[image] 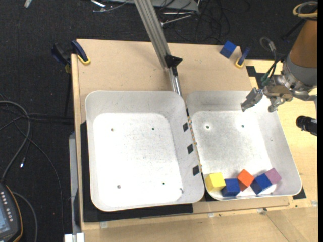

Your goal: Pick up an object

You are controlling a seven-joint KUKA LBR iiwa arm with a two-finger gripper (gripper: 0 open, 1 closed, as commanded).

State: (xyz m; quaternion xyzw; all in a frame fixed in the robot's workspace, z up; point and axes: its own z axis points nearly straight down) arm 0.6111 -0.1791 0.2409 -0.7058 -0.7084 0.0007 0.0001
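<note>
The gripper (263,102) hangs over the far right corner of the right bin (237,145), its 2 fingers spread apart with nothing between them. The grey arm (303,59) with its orange band comes in from 3 o'clock.

All the blocks sit well apart from it, bunched along the near rim of the same bin, down toward 6 o'clock from the gripper. I count 5 there: a yellow block (215,180) at the left end, a blue block (231,186) just beside it, an orange block (246,178) tilted a bit against its neighbours, a second blue block (261,183), and a purple block (273,175) at the right end (these last 2 look to be touching, though it is hard to be sure).

The left bin (133,150) lies alongside, toward 9 o'clock from the right one. On the wooden bench (126,67), out past the bins at about 11 o'clock from the gripper, sits a lone blue cube (228,49), next to a yellow-tipped clamp (240,59).
</note>
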